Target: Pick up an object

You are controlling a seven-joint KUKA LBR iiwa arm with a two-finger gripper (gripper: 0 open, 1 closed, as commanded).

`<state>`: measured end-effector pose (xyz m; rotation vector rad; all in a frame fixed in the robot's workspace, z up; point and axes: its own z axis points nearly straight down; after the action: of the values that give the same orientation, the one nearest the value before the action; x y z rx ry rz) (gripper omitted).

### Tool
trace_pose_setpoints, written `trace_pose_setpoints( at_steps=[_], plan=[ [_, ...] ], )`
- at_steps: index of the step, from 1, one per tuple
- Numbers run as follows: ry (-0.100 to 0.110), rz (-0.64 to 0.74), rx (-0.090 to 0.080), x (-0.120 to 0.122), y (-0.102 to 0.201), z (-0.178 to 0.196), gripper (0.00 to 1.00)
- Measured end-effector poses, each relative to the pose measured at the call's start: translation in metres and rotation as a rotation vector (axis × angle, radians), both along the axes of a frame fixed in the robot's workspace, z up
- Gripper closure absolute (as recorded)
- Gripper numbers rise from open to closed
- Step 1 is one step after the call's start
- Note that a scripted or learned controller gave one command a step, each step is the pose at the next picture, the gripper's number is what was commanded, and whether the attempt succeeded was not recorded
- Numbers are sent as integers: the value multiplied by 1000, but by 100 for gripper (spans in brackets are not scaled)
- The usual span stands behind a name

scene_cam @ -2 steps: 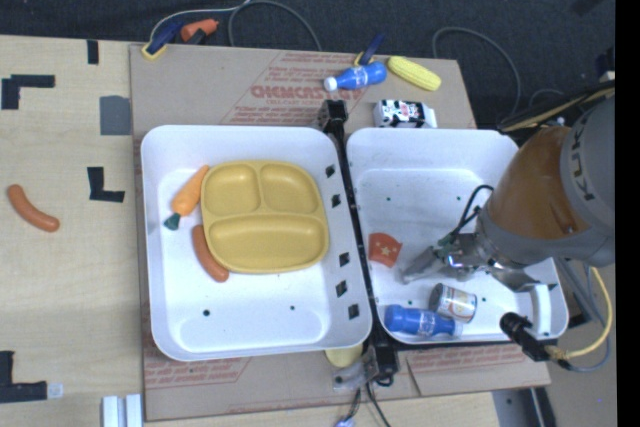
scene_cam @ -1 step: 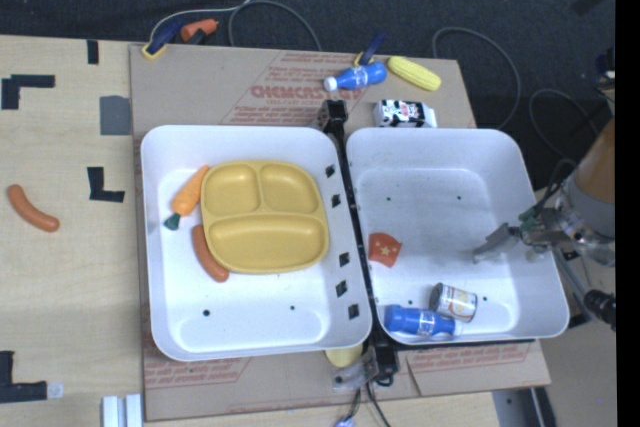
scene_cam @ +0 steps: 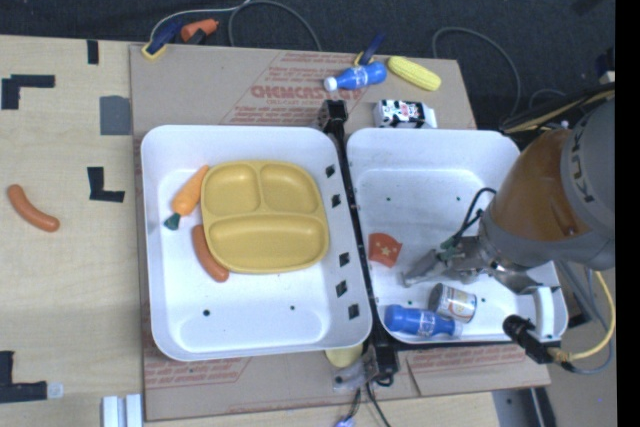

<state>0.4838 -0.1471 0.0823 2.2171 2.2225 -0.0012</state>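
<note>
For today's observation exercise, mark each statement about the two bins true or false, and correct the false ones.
1. The yellow divided plate lies in the left bin. True.
2. The blue bottle in the right bin stands upright. False: it lies on its side near the bin's front edge.
3. The carrot lies beside the plate's left side. True.
4. The red card lies in the left bin. False: it lies in the right bin.
5. The gripper is over the right bin. True.

bins (scene_cam: 160, 215) 2 | bottles (scene_cam: 418, 321) 2 | sausages (scene_cam: 33, 208) 2 | carrot (scene_cam: 187, 193) 1 | plate (scene_cam: 265, 216) 1
</note>
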Motion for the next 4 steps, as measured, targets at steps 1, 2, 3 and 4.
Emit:
trace_pose_setpoints(
  at_steps=[1, 2, 3, 4],
  plan=[
    [-4, -6, -3, 30, -81, 49, 0],
    [9, 3, 8, -2, 4, 12, 0],
    [-2, -6, -2, 9, -81, 73, 0],
    [3, 5, 3, -1, 44, 2, 0]
  ],
)
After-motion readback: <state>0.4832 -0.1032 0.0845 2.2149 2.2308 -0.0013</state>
